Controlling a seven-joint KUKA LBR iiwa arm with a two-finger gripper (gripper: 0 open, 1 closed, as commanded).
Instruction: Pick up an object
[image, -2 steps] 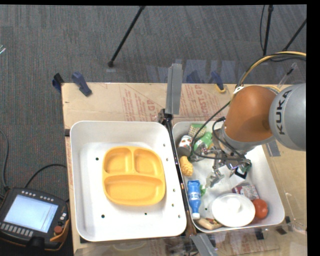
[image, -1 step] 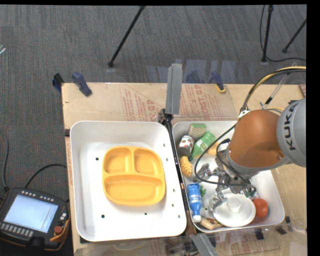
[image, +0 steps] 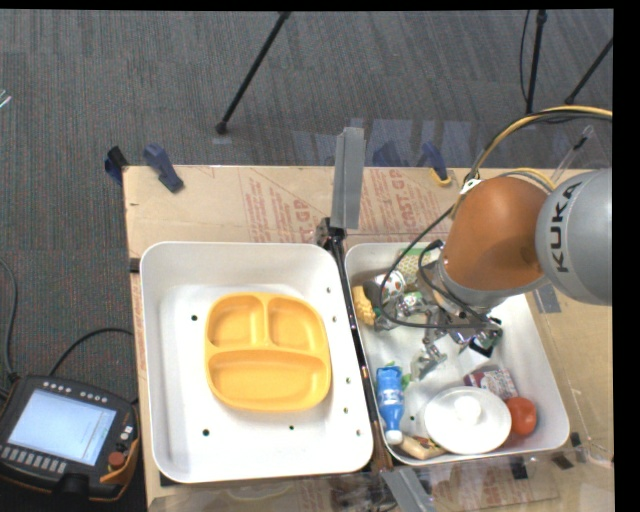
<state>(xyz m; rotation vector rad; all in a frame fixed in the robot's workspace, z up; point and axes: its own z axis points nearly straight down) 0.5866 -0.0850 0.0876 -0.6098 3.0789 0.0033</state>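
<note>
- Fingers' state: cannot tell; gripper (image: 437, 345) sits low in right bin (image: 548, 360).
- Blue bottle (image: 389, 393) beside white bowl (image: 466, 419).
- Yellow divided plate (image: 268, 352) in left bin (image: 160, 330).

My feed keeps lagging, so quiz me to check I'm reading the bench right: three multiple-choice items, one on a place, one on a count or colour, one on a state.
1. Where does the yellow tray lie?
A. In the left bin
B. In the right bin
C. On the floor

2. How many compartments does the tray have?
A. One
B. Three
C. Six

3. How does the blue bottle sit in the right bin?
A. Upright on its base
B. Lying on its side
C. Stacked on the white bowl

Answers:
1. A, it rests on the floor of the left bin.
2. B, two small sections above one long one.
3. B, it lies flat along the bin's left wall, beside the white bowl, while the claw hangs above the clutter.
</note>
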